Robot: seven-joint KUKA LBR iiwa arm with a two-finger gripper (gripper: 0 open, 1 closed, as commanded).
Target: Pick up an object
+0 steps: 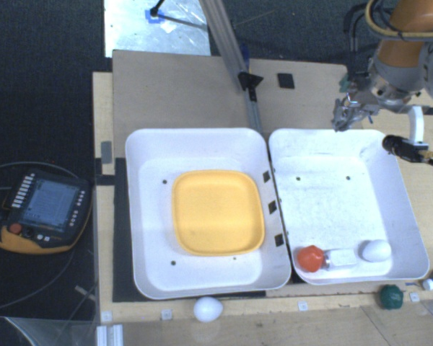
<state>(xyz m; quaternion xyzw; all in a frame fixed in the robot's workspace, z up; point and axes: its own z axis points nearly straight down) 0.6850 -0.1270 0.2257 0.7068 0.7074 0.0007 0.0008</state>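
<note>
The gripper point(344, 115) is hanging over the far rim of the right bin point(346, 193); whether it is grasping anything I cannot tell. The objects are lying well away from it, along the bin's near wall: an orange ball point(310, 258), a white tube point(340, 257) lying crosswise, and a white egg point(376, 251). The arm is reaching in from the right, wrist pointing downward.

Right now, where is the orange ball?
The orange ball lies in the right bin, at its near left corner, next to a white block.
</note>
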